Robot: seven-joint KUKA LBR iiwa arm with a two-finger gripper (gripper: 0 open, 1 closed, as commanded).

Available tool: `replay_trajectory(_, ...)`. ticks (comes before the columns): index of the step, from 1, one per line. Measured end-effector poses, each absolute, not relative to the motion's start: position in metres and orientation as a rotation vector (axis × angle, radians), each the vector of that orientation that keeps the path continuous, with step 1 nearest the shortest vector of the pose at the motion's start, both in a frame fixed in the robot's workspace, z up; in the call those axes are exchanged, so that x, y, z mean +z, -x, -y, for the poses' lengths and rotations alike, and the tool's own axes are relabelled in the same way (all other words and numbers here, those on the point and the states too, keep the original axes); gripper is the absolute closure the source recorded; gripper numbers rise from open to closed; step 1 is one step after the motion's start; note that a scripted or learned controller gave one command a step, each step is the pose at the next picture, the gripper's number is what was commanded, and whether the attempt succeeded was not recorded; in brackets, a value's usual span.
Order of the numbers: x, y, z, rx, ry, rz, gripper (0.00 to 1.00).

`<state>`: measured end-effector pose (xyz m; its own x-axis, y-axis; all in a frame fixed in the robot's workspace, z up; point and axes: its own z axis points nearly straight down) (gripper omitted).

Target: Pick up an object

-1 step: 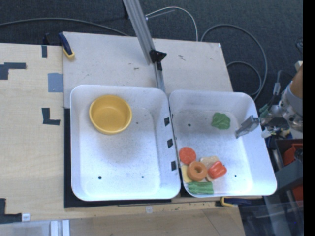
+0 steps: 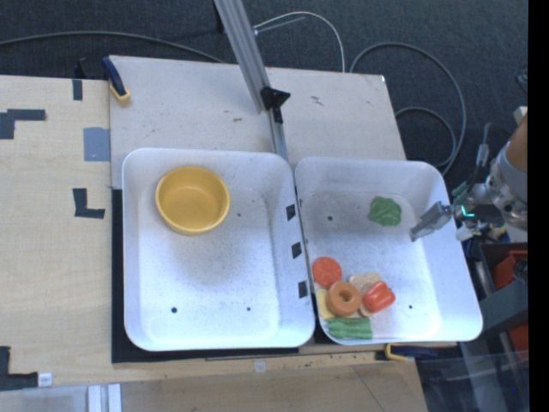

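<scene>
The crumpled green leafy object (image 2: 385, 211) lies alone in the upper part of the right-hand shallow white bin (image 2: 429, 175), with bare floor all round it. My tool (image 2: 428, 221) hangs just to its right, above the bin's right rim, apart from it; whether my tool is open or closed I cannot tell, and nothing shows in it. Against the near edge huddle a red round piece (image 2: 326, 270), a brown ring doughnut (image 2: 344, 298), a red pepper-like piece (image 2: 378, 296) and a green strip (image 2: 350, 328). The left-hand white bin (image 2: 137, 256) holds a yellow bowl (image 2: 192, 198) at its upper left, all on my table (image 2: 51, 256)
</scene>
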<state>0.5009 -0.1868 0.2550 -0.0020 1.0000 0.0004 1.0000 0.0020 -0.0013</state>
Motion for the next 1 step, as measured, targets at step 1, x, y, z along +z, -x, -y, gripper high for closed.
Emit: replay_trajectory(1, 0.1923, -0.5022, 0.1800, 0.006, 2.215, 2.218, 0.00)
